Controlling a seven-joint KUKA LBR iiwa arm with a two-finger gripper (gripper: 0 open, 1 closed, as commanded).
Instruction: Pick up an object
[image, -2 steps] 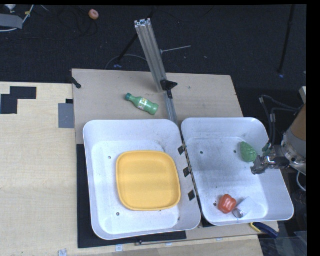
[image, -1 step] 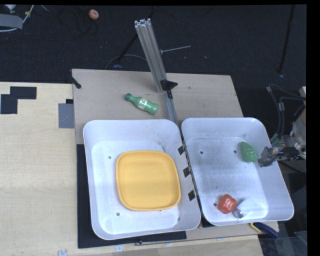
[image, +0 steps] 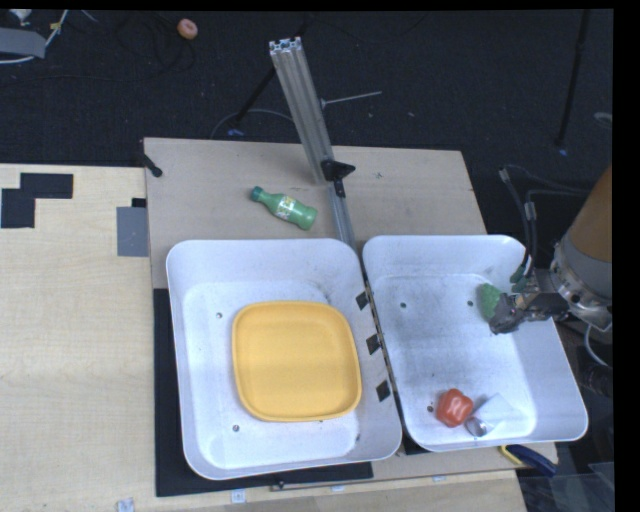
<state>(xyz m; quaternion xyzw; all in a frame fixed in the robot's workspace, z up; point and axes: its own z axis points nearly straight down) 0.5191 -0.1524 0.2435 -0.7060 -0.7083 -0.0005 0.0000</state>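
Red round toy (image: 454, 407) lies well below the gripper (image: 503, 318); small green thing (image: 488, 298) touches its tip.

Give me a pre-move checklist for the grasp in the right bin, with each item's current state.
1. Gripper is over the right bin, near its right wall: ok.
2. A target sits by the gripper, the green object just to its upper left: ok.
3. Green object is between the fingers: cannot tell, too small and partly hidden.
4. Red object lies apart from the gripper, near the bin's front edge: ok.
5. Yellow plate stays in the left bin, out of the arm's way: ok.
6. Green bottle lies on the bench behind the bins, outside both: ok.
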